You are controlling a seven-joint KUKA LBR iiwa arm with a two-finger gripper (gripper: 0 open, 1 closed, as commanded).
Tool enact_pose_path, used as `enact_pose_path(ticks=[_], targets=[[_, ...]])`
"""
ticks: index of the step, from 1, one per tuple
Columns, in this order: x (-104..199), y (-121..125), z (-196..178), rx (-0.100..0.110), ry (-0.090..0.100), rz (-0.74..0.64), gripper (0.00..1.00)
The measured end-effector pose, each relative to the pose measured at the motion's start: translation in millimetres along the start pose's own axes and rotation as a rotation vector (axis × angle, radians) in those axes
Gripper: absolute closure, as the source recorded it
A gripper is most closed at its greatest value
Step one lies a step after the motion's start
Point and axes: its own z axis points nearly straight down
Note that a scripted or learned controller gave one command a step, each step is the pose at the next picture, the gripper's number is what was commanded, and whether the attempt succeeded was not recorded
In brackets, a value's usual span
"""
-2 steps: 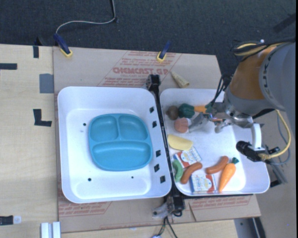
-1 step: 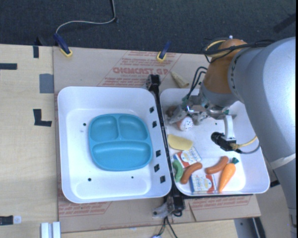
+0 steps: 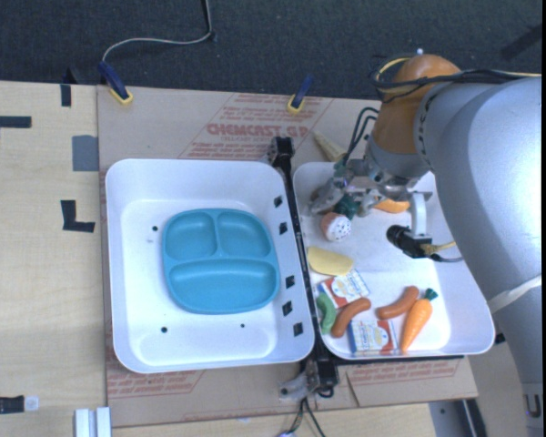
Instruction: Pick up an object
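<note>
- Now the gripper [image 3: 344, 198] hangs over the right bin's [image 3: 455, 330] far left corner, just above a white-and-orange egg [image 3: 338, 228]; I cannot tell its grip.
- Carrot [image 3: 416, 320] lies near the bin's front, tip toward the near rim, leaves away.
- Arm [image 3: 473, 144] comes from the right, wrist bent down.

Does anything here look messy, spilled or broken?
Nothing stands out. The toy food, like the carrot and sausage, lies loosely jumbled inside the right bin, none spilled over. The blue plate sits flat in the left bin.
</note>
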Motion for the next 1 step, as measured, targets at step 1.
enact_pose_path(ticks=[1], targets=[[2.5, 0.8, -9.6, -0.001, 0.002, -0.004, 1.0]])
